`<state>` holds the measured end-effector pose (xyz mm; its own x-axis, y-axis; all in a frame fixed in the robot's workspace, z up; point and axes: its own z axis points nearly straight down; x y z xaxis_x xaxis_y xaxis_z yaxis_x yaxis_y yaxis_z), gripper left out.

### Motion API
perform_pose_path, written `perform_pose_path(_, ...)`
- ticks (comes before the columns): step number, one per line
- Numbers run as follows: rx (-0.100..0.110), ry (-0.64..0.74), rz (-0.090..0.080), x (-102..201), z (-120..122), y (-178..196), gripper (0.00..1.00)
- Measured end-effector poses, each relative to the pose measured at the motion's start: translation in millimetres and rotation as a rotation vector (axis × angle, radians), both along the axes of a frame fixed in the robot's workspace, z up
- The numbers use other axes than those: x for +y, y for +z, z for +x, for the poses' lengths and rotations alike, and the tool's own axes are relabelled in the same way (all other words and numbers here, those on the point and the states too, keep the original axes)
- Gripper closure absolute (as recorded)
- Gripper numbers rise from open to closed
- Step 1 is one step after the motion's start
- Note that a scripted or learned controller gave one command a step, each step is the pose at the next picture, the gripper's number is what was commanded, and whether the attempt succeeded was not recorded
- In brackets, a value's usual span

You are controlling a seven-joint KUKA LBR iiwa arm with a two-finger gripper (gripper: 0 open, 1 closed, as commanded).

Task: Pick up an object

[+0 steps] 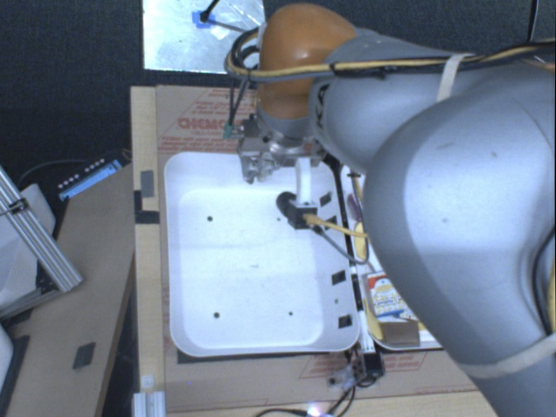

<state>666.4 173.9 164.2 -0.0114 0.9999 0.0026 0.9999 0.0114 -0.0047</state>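
Object unclear, gripper [257, 170] state untellable, over white bin [226, 320], cardboard-covered bench [148, 259]

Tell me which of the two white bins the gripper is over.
The view's left bin, its floor in plain sight; the gripper hangs above its far edge. The arm covers most of the other bin.

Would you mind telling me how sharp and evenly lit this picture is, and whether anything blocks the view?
In the camera view, the big grey arm looms close and soft-edged, covering most of the right bin. The left bin is evenly lit, nearly shadowless. The foil sheet at the top glares. The gripper looks slightly blurred.
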Motion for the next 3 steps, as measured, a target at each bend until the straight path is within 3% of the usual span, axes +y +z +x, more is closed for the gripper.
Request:
perform_pose_path(1, -0.019, -0.003, 0.003, 20, -6, 125, 1.0)
perform_pose_path(2, 0.001, -0.004, -0.003, 60, -2, 30, 1.0)
perform_pose_path(3, -0.003, -0.012, -0.004, 28, -29, 31, 1.0)
